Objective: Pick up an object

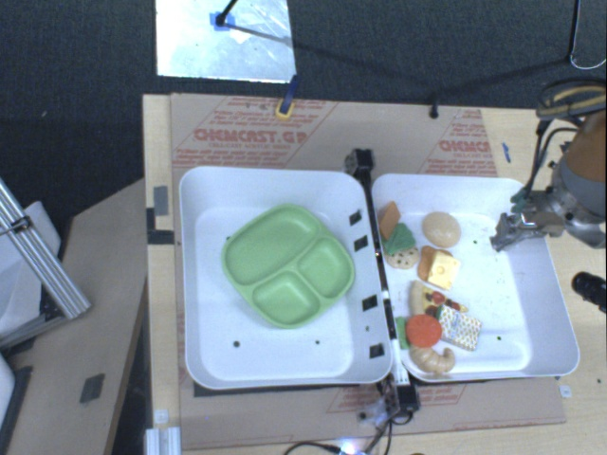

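Pincer over right bin of toy food; green plate in left bin.

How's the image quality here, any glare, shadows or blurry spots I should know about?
Camera view: lighting is even and soft; a shiny sheet at the top throws bright glare; the green plate and the toy food look sharp, with faint shadows; the gripper at the right edge is slightly soft.

fixed overhead, slanted down, both bins
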